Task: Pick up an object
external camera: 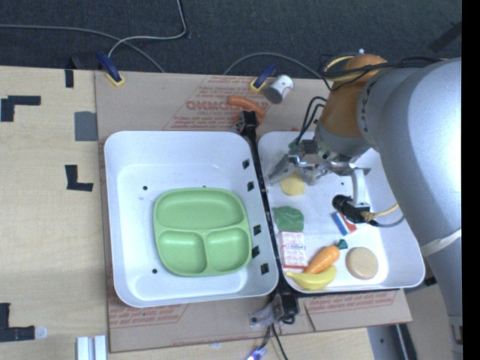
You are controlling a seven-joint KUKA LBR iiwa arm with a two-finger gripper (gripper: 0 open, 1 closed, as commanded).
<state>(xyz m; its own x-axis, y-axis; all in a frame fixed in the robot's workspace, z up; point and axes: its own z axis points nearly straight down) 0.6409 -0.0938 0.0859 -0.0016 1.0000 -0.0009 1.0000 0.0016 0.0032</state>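
Note:
My gripper (298, 168) hangs low over the back left part of the right bin (399, 240). A pale yellow lump (294, 187) lies right under and in front of it, touching or nearly touching. Nearer the front of that bin lie a green leafy piece (288, 217), a red and white packet (292, 247), an orange carrot (323, 259), a yellow banana (311, 279) and a tan round disc (362, 262). A small blue and red piece (341, 223) lies to the right of the leafy piece.
The left bin (124, 201) holds a green divided plate (202, 229). The arm's grey body (420, 148) covers the right bin's back right. An orange object (247, 103) and a small grey cylinder (279, 88) lie on the cardboard behind the bins.

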